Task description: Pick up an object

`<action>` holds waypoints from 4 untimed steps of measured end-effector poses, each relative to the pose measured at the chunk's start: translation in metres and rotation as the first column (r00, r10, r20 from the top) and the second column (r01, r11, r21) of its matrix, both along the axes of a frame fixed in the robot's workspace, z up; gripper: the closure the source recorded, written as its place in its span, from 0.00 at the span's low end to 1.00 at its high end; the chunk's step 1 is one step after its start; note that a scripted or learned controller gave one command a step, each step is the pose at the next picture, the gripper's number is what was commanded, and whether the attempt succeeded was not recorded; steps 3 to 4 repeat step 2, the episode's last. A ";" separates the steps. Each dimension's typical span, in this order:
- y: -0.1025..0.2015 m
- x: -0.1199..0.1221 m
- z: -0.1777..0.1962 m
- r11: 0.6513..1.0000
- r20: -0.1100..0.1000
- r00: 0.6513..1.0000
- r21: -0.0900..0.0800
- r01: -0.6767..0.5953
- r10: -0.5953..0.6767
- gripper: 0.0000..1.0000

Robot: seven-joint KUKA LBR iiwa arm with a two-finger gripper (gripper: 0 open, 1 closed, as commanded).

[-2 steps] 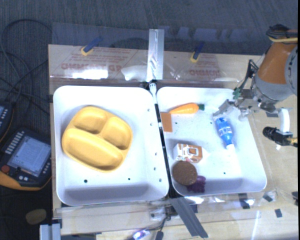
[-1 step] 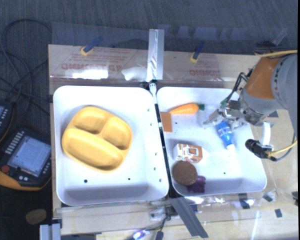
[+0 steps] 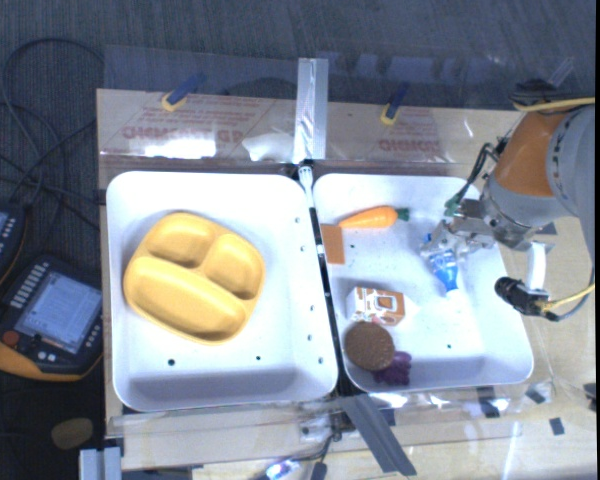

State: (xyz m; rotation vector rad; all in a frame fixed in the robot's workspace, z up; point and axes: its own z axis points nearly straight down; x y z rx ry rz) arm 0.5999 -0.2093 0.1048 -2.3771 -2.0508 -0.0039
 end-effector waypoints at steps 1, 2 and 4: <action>0.006 0.065 -0.014 0.979 -0.015 0.979 -0.002 -0.203 0.203 1.00; 0.066 0.069 0.090 0.986 -0.001 0.986 -0.005 -0.168 0.168 1.00; 0.066 0.069 0.090 0.986 -0.001 0.986 -0.005 -0.168 0.168 1.00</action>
